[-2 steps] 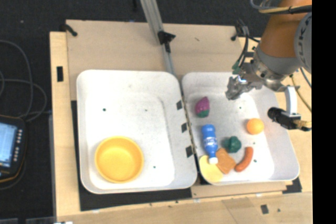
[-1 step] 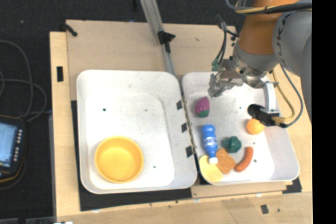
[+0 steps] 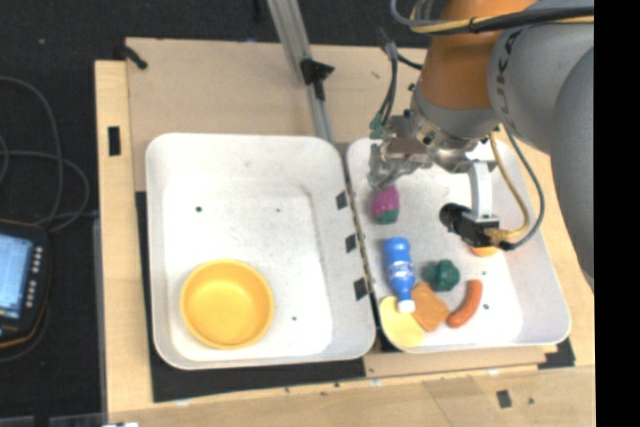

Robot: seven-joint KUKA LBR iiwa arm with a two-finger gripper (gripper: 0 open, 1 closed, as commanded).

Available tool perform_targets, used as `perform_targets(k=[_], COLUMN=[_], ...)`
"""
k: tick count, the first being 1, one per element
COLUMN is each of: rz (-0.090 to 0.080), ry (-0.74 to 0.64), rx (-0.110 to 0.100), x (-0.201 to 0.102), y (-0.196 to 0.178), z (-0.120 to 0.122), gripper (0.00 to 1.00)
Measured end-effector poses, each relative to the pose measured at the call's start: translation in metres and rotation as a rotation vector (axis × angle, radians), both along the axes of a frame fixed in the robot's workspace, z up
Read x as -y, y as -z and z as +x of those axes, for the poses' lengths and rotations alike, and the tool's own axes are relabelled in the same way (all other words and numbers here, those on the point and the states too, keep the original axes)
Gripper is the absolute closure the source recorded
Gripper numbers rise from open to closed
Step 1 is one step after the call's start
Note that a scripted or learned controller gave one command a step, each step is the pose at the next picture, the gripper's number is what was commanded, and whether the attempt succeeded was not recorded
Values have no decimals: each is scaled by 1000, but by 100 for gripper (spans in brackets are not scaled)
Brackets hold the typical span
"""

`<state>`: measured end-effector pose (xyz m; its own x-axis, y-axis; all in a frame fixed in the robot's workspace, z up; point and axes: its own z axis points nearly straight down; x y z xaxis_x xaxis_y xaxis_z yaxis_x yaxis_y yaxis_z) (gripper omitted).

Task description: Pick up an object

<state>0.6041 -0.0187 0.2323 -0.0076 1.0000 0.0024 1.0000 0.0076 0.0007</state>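
Note:
My gripper (image 3: pixel 383 177) hangs over the back left of the right bin (image 3: pixel 530 315), just above a small magenta and green object (image 3: pixel 385 205). Its fingers point down toward that object, which lies on the bin floor. In front of it lie a blue bottle with a white label (image 3: pixel 399 267), a dark green piece (image 3: pixel 440 273), an orange block (image 3: pixel 431 307), a red sausage-shaped piece (image 3: pixel 465 303) and a pale yellow piece (image 3: pixel 397 325). A small orange piece (image 3: pixel 484 249) lies beside the black cable fitting at the right.
The left bin (image 3: pixel 200 175) holds a yellow bowl (image 3: pixel 227 303) at its front left. A slanted metal rail (image 3: pixel 290 25) runs from the top down to the gap between the bins. The arm's grey body and orange band (image 3: pixel 470 15) overhang the right bin's back.

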Motion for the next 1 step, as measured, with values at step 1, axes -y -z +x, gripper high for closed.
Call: perform_targets(k=[1], rz=[0], ry=[-1], rx=[2], x=[-54], y=[-13], z=[-2], gripper=[100])
